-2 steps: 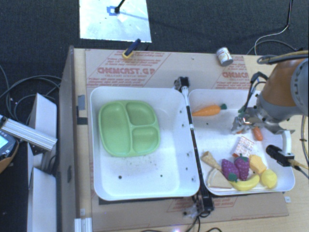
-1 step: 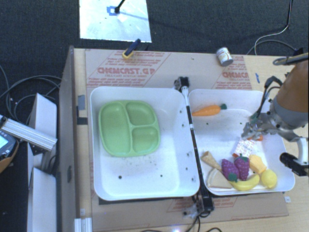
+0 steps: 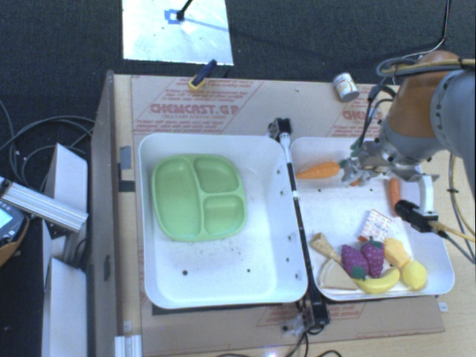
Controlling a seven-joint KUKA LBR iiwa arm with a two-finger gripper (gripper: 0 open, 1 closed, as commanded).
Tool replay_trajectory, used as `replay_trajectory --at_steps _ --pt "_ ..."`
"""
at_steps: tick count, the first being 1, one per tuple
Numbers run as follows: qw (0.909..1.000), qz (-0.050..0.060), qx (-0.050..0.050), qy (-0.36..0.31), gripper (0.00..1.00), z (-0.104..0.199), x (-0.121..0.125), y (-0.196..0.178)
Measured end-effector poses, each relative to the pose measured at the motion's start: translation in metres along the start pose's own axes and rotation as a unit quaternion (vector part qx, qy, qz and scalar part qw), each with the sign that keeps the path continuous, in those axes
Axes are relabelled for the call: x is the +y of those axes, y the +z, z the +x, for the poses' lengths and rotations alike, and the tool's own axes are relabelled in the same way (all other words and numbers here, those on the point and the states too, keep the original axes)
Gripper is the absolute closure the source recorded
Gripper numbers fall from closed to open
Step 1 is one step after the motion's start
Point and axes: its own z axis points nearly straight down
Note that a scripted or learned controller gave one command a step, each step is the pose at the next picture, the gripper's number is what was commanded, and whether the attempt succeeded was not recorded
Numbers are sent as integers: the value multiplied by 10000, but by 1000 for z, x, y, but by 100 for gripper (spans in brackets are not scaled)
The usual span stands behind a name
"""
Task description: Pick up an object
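Observation:
An orange carrot (image 3: 318, 171) lies at the far left of the right bin (image 3: 439, 253). My gripper (image 3: 350, 172) hangs low right at the carrot's right end, touching or nearly touching it. Near the bin's front lie purple grapes (image 3: 363, 257), a yellow banana (image 3: 375, 281), a lemon (image 3: 413, 274), an orange piece (image 3: 396, 251) and a tan wedge (image 3: 323, 244). A small orange stick (image 3: 393, 192) and a white-and-red packet (image 3: 378, 223) lie in the bin's middle, under the arm's wrist.
The left bin (image 3: 223, 274) holds a green divided plate (image 3: 198, 197). A black rail (image 3: 294, 199) runs between the bins. A small white can (image 3: 344, 86) and a yellow-tipped tool (image 3: 201, 74) lie on the bench behind the bins. Cables hang off the arm at right.

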Motion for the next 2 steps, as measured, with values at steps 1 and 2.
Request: replay_trajectory --at_steps 1,2 --pt "10000 10 -3 9 100 4 -32 14" --pt "10000 -9 -7 2 100 22 -50 -64"
